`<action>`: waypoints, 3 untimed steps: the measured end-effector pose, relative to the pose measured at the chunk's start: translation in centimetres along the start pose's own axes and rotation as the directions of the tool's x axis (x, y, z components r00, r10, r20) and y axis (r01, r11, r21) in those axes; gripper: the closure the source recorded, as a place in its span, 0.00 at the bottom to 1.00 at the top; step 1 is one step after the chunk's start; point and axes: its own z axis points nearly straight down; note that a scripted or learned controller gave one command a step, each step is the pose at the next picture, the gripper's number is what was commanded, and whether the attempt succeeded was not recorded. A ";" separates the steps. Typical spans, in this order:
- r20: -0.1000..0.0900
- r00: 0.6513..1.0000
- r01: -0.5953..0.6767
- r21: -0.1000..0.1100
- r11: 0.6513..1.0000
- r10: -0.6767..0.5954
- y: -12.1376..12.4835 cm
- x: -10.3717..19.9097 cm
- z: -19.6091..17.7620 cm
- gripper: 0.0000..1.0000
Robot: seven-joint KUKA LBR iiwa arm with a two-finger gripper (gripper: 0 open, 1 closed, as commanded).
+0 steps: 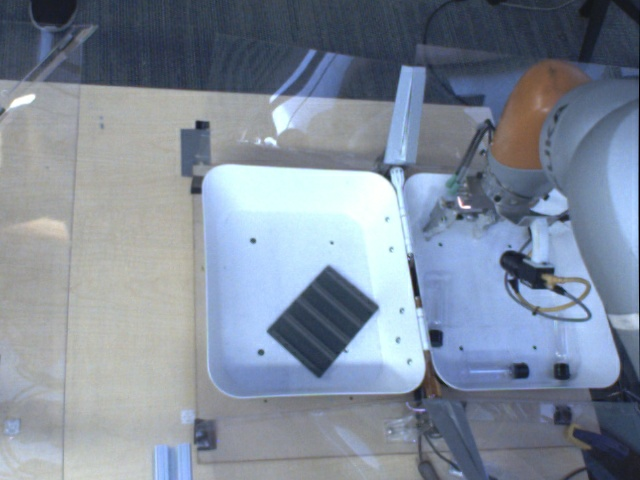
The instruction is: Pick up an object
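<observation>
Near left bin (230, 200) front wall lies ribbed slab (323, 321).

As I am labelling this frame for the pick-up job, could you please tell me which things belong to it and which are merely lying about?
Part of the job:
- black slab, lying flat in the left bin
- gripper, over the right bin

Lying about:
- metal bar, behind the bins
- grey bracket, on the bench
</observation>
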 end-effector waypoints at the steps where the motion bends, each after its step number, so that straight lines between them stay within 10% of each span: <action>1: -0.009 0.941 0.338 0.018 0.941 -0.338 0.1 0.4 -0.5 0.00; 2: 0.001 0.940 0.342 0.000 0.940 -0.342 0.6 0.5 -1.9 1.00; 3: 0.010 0.961 0.277 -0.032 0.960 -0.276 1.3 0.9 -7.7 1.00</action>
